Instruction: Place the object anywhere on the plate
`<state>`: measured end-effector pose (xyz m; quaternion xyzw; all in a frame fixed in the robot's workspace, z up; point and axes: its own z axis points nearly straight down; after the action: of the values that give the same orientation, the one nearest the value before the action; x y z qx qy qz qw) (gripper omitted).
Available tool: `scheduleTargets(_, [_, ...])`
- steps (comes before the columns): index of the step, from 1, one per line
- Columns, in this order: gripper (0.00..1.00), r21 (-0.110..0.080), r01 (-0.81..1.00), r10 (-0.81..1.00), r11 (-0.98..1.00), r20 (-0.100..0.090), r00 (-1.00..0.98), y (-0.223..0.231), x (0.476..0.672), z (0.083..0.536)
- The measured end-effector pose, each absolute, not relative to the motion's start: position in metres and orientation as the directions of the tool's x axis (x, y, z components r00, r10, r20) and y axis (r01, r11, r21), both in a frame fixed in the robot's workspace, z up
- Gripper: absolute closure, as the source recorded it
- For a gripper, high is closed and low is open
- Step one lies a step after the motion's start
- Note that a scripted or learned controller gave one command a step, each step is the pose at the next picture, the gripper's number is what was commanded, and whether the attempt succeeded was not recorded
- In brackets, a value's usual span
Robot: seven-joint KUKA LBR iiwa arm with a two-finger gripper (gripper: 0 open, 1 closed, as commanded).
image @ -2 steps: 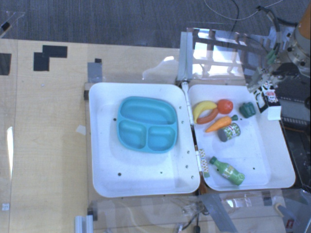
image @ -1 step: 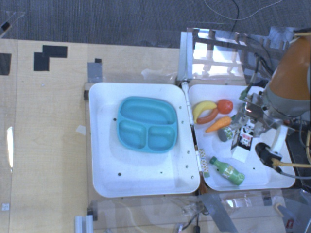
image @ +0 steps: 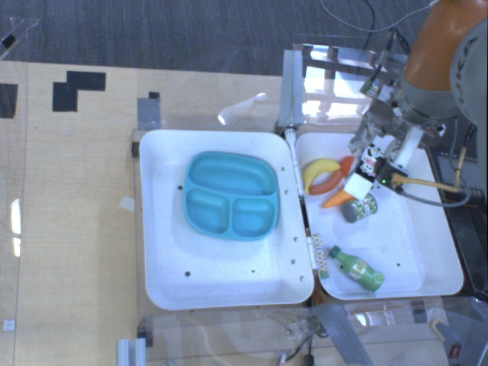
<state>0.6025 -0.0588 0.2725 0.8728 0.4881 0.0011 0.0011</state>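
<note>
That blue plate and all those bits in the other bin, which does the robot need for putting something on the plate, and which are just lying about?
Part of the job:
- blue plate, three compartments, in the left bin
- hand, low over the right bin's pile; which item it is after I cannot tell

Lying about, or candidates:
- banana
- carrot
- can
- green bottle

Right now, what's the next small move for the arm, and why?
Probably a short descent to close on a toy. The gripper hangs over the right bin, right at the carrot and small can, with the banana beside them. The blue plate in the left bin holds nothing yet.
</note>
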Motion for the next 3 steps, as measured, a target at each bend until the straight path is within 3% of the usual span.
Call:
scheduleTargets(1, [1.0, 0.006, 0.858, 0.858, -0.514, 0.001, 0.514, -0.058, 0.604, 0.283])
scheduleTargets(2, [1.0, 0.005, 0.861, 0.861, -0.509, 0.001, 0.509, -0.064, 0.636, 0.276])
scheduleTargets(3, [1.0, 0.007, 0.961, 0.961, -0.277, 0.001, 0.277, -0.036, 0.654, 0.315])
